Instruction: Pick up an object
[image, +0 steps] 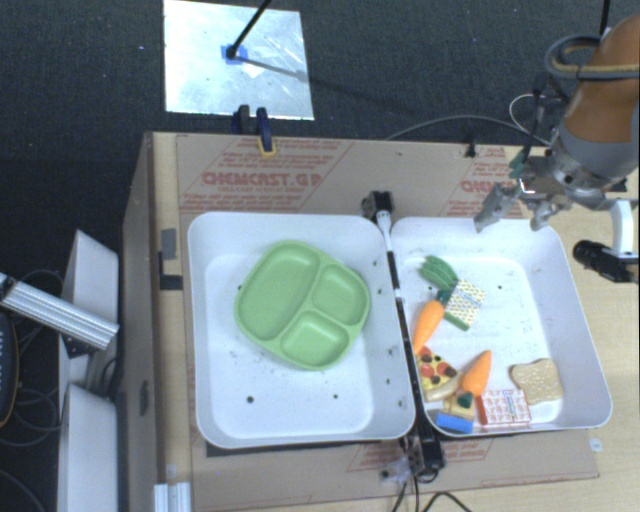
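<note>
**Gripper above the far rim of the right bin, toys lying untouched below**

The landmark here is the black clamp bar (398, 300) that runs between the two shallow white bins.

Left of this bar sits the left white bin (215, 400), and in it lies a light green plastic plate with three compartments (302, 305), a little left of the bar.

Right of the bar is the right white bin (575, 330), where the toy objects are. Just beside the bar, in its middle part, lies an orange toy carrot with a green leafy top (429, 318), and a small green and white speckled block (462, 303) is touching it on the side away from the bar. Nearer to the front end of the bar lie a toy pizza slice (437, 372), a second orange carrot-shaped piece (476, 372), a small blue piece (453, 423) and a red and white printed packet (506, 408). A beige toy slice of bread (538, 380) rests further from the bar, near the front right corner.

The grey two-finger gripper (518, 213) hangs over the far rim of the right bin, well apart from all the toys. Its two fingers are spread apart and nothing is between them.
</note>
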